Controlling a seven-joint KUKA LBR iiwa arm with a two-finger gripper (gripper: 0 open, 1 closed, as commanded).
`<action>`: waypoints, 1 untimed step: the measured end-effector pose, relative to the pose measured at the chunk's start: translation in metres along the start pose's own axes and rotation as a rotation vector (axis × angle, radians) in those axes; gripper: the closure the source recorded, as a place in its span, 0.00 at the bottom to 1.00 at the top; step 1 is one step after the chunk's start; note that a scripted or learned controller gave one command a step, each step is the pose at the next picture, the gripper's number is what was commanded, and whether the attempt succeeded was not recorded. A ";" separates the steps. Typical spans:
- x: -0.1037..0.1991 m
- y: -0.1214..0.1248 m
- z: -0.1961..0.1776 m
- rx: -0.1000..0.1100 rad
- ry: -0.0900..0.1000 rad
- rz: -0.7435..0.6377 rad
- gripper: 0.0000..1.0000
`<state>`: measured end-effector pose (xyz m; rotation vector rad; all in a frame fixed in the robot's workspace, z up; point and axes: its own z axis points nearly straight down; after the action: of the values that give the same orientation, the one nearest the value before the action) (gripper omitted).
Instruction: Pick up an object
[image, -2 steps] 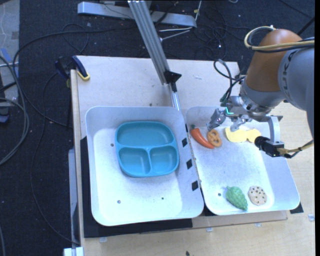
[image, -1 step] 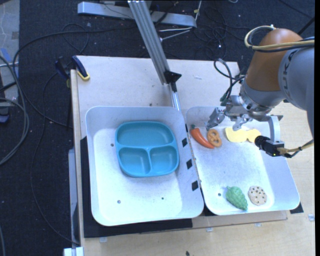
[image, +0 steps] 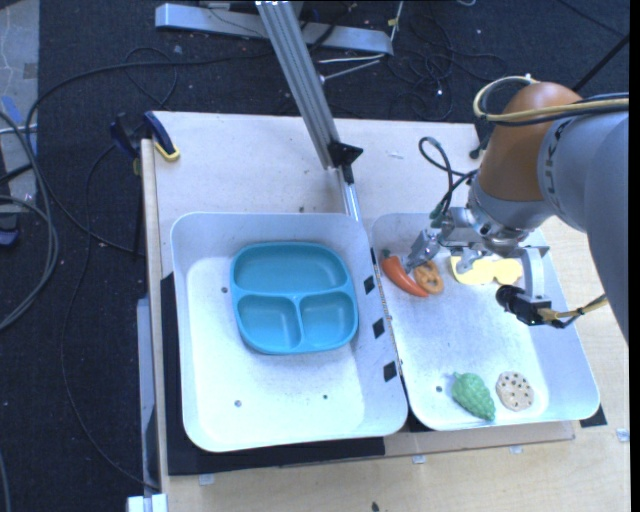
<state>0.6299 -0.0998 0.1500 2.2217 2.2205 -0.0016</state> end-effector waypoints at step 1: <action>0.001 0.000 0.053 0.002 0.001 0.000 0.00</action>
<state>0.6296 -0.0993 0.0971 2.2226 2.2221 -0.0033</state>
